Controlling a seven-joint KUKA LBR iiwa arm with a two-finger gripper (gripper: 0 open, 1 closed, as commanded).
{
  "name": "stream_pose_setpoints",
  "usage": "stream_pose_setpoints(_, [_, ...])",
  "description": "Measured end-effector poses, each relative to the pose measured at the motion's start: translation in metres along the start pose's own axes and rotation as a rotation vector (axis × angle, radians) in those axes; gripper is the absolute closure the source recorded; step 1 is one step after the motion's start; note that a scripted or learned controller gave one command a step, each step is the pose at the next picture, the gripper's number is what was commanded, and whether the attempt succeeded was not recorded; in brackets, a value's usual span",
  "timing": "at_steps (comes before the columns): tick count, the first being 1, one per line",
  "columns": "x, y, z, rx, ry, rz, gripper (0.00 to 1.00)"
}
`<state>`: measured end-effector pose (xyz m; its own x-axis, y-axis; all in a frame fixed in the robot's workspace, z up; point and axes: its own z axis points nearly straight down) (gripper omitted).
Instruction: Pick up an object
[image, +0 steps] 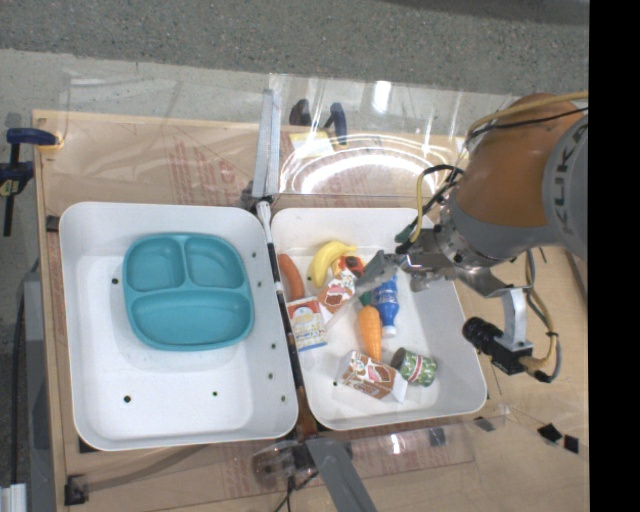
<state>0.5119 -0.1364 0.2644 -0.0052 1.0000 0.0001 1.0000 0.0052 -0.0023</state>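
Gripper (372, 277) over right bin (452, 385), nr bottle (387, 305)

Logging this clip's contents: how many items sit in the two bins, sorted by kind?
Toy foods: 3, the banana, the carrot, the sausage
Small cartons: 3
Bottle: 1
Can: 1
Divided plate: 1
Total: 9

grey arm (520, 215) with orange band, yellow and black cables, dark metal wrist.
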Motion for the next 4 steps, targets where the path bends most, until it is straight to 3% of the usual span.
stream_pose_setpoints(1, [-0.027, 0.022, 0.163, -0.001, 0.0, 0.068, 0.0])
stream_pose_setpoints(2, [-0.028, 0.022, 0.152, -0.001, -0.002, 0.065, 1.0])
stream_pose_setpoints(3, [-0.028, 0.022, 0.152, -0.001, -0.002, 0.065, 0.0])
stream_pose_setpoints(4, [-0.04, 0.068, 0.177, -0.002, -0.001, -0.201, 0.0])
